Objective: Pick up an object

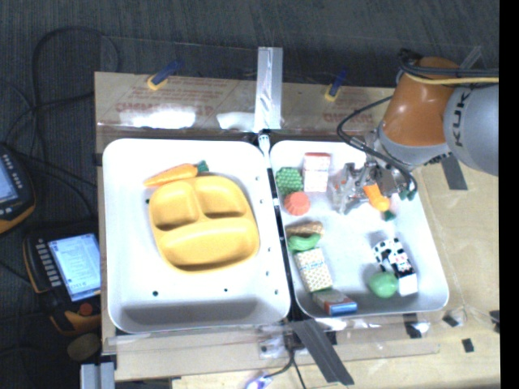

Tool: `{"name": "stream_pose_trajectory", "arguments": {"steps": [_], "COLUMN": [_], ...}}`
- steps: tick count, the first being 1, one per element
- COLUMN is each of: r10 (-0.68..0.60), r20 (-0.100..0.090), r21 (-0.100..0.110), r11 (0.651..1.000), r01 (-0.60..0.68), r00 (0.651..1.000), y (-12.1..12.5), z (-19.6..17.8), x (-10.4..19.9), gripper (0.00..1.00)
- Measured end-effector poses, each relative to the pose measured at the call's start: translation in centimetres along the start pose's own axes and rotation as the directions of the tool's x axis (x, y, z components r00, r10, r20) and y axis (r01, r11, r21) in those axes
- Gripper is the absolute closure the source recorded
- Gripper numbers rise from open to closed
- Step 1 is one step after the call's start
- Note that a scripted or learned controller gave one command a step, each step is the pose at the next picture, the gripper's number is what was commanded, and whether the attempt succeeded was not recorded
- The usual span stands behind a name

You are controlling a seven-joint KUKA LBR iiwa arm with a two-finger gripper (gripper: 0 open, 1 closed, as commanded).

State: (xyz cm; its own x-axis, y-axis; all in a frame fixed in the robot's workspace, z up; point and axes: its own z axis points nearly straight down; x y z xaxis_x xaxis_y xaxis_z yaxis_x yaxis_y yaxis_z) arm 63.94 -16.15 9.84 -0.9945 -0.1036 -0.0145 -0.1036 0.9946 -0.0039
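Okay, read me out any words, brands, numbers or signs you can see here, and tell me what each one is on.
"KU": big dark letters on the grey arm, cut off at the picture's edge.
Faint reddish print on the cardboard sheet behind the bins: too blurred to read.
Lit screen of the handheld device left of the bench: lines too small to read.

Dark grey carpeted floor (162, 6) around a pale wooden bench (474, 241), black cables (49, 47) at left.

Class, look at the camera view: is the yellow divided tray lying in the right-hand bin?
No, the yellow divided tray lies in the left bin, beside an orange carrot.
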Motion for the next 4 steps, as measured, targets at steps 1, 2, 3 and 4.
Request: {"name": "stream_pose_trajectory", "arguments": {"steps": [1,2,3,4], "r10": [0.444,0.444,0.420,0.505], "r20": [-0.013,-0.013,-0.016,-0.006], "r21": [0.003,0.003,0.005,0.001], "r11": [0.896,0.896,0.908,0.863], "r01": [-0.444,-0.444,-0.420,-0.505], "r00": [0.896,0.896,0.908,0.863], "y": [2.5,2.4,0.6,1.0], "z": [-13.4,-13.3,-4.1,1.0], "x": [-3.5,-3.5,-0.2,-0.5], "gripper": [1.00,0.00,0.00,0.00]}}
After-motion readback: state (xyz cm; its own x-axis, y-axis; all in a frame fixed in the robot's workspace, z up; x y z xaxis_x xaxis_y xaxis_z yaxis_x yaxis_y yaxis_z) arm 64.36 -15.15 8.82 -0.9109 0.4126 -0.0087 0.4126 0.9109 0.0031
